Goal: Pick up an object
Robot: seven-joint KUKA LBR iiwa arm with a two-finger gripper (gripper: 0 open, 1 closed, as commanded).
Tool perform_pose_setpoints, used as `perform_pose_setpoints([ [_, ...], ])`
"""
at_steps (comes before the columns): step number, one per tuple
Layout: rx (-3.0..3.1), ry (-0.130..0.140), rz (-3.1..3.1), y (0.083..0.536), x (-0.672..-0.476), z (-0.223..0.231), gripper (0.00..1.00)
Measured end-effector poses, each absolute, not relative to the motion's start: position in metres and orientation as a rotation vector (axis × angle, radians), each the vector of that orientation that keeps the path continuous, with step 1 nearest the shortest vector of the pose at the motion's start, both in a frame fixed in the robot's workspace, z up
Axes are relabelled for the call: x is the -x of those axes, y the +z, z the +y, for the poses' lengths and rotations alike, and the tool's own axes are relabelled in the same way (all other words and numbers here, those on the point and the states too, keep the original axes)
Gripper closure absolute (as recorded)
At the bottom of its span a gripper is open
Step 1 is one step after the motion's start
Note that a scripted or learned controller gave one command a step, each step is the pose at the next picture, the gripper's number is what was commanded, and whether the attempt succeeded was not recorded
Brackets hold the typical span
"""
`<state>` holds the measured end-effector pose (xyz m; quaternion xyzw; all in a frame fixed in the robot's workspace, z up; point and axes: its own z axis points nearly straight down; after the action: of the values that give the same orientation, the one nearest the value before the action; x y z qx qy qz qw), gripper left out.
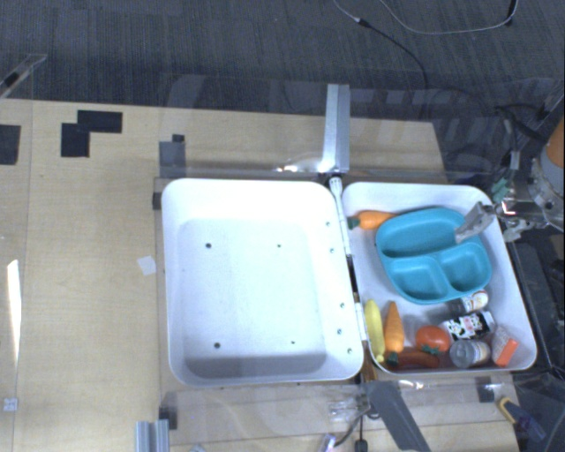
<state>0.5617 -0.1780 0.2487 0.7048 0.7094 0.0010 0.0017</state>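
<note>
Camera view places the gripper point(477, 221) at the right bin's point(521, 300) far right edge, over the blue tray's point(433, 256) rim; whether its fingers are released or clenched cannot be told. Candidate objects crowd the bin's near end: carrot point(394, 328), tomato point(432, 339), can point(468, 354). Target an outlying item, descend vertically, and confirm clearance from the tray wall before closing.

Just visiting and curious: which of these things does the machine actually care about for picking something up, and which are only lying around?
For the job:
gripper
blue divided tray
carrot
banana
tomato
right bin

Just lying about:
left bin
black cable
black tape marks
</note>
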Motion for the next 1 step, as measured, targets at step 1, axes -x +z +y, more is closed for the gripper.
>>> perform_pose_setpoints([
  [1, -2.078, 0.023, 2.336, 0.1206, -0.5615, -0.1809, 0.00],
])
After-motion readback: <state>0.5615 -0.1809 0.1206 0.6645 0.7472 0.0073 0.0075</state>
